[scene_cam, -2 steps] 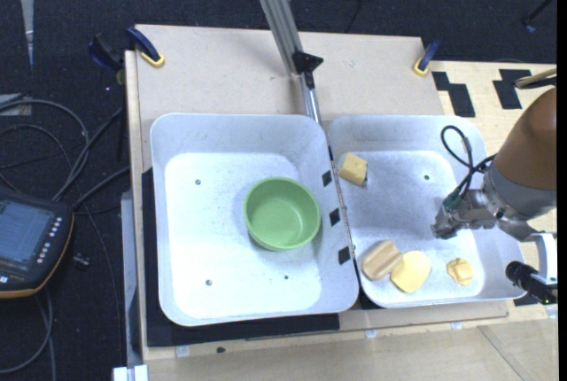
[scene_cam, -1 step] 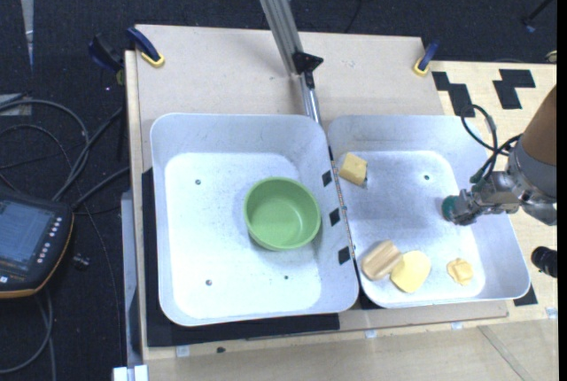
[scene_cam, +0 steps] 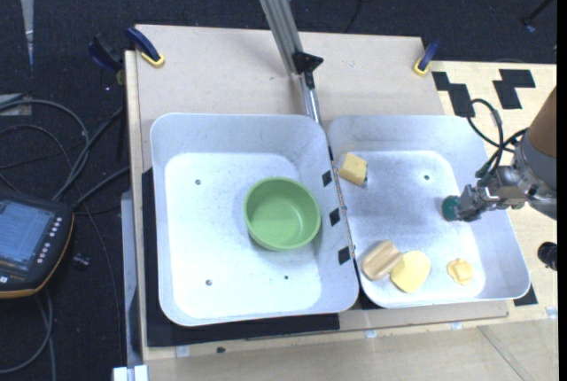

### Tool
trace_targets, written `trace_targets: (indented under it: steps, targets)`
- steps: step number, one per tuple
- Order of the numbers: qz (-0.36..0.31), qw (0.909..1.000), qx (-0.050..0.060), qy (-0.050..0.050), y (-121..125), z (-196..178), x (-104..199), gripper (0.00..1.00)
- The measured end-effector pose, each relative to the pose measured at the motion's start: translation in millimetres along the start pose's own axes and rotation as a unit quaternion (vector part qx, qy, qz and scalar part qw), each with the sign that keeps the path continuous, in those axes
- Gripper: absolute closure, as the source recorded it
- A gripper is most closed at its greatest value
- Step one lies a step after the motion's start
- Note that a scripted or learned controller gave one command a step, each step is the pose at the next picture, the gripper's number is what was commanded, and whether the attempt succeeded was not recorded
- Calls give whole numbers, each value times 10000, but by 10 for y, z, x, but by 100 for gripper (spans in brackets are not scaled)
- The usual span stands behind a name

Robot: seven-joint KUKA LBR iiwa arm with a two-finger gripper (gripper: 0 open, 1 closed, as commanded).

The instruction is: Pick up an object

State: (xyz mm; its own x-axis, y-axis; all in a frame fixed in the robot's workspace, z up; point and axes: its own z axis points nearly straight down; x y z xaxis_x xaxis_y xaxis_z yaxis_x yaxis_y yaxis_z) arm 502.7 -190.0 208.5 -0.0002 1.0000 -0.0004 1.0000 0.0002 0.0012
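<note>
Green bowl (scene_cam: 283, 212) mid left bin (scene_cam: 177, 193) — gripper (scene_cam: 457, 208) near right bin (scene_cam: 496, 264) edge.

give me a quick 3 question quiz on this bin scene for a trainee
1. True or false: the green bowl sits in the right bin.
2. Multiple choice: how many yellowish items lie in the right bin? A) two B) four C) six
3. Short answer: over which bin is the tool, and near which of that bin's sides in the view?

Key
1. False. The bowl is in the left bin.
2. B. A yellow block lies near the divider; a tan oblong piece, a round yellow piece and a small yellow piece lie along the near edge.
3. The right bin, near its right side.
</note>
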Motion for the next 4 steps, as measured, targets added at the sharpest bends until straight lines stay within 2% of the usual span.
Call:
trace_targets:
  steps: [2,4]
  targets:
    - [-28,10000,7,9,96,-114,1198,100]
    - [-28,10000,4,8,57,-336,2263,100]
